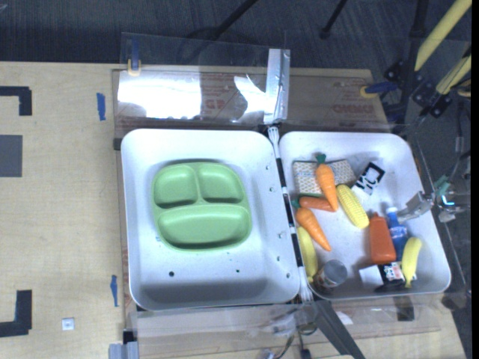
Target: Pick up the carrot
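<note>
Near the rear left of the right bin point(400, 149), the carrot point(326, 182) is located, lying partly on a grey sponge point(305, 175) with its green top pointing to the rear. A corn cob point(352, 205) lies just beside it on the right. Two further orange carrot-shaped pieces point(313, 226) lie close in front of it. An orange bottle point(380, 239) and a banana point(411, 259) are positioned toward the bin's right side. The hand point(419, 206) is seen at the bin's right edge; its degree of opening cannot be told. A green divided plate point(200, 204) is contained in the left bin point(142, 155). Both bins are carried on the worktop point(52, 200).
</note>
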Robot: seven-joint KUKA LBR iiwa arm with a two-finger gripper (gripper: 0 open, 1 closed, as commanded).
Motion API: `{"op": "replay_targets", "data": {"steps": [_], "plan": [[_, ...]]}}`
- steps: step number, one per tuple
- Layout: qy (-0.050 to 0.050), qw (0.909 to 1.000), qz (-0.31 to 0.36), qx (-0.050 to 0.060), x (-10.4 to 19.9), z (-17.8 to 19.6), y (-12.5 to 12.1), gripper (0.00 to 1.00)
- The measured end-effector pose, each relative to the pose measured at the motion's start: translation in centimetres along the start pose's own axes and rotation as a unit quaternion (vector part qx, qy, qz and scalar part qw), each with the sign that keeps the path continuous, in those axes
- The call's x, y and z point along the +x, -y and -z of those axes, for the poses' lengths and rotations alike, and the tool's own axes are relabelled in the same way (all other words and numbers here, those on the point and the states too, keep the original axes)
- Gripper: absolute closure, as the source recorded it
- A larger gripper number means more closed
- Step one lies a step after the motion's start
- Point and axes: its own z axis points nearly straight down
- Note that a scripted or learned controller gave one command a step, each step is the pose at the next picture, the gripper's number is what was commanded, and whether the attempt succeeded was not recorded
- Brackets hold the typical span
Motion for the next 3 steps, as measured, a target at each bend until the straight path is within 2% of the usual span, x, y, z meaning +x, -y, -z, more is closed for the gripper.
{"op": "replay_targets", "data": {"steps": [1,2,3], "plan": [[0.002,0.9871,0.160,-0.002,7.0,-1.0,-5.4,0.00],[0.002,0.9496,0.313,-0.003,13.1,-2.7,-13.8,0.00],[0.002,0.9466,0.322,-0.003,9.5,-10.9,-17.1,0.00]]}}
